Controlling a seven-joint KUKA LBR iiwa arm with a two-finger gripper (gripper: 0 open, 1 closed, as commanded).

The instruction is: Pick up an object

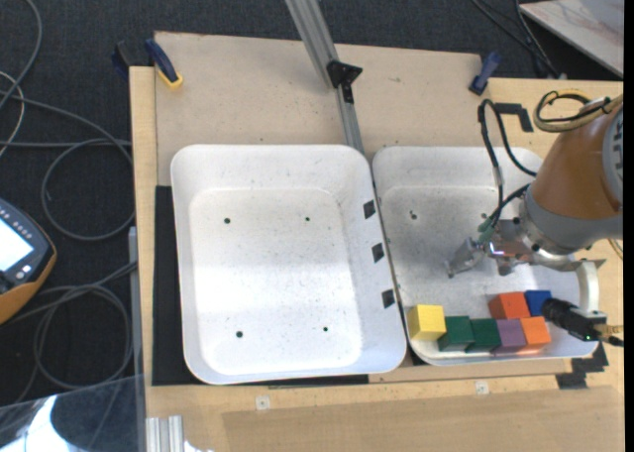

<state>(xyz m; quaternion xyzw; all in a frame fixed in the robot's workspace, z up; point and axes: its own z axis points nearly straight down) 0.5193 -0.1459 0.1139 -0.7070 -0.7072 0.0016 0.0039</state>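
Gripper (466, 260) low over right bin (436, 197), jaw state impossible to tell, apart from blocks (482, 326) crowded together; likely empty grasp.

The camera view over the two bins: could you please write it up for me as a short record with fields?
left bin: white, shallow, small dark dots on its floor
right bin: white, holds the blocks
blocks: clustered along the right bin's near edge
yellow block: leftmost of the cluster
green blocks: just right of the yellow one
purple block: right of the green ones
orange blocks: at the cluster's right end
blue block: behind the orange ones
gripper: low over the right bin's middle, apart from the blocks, nothing visible between its fingers
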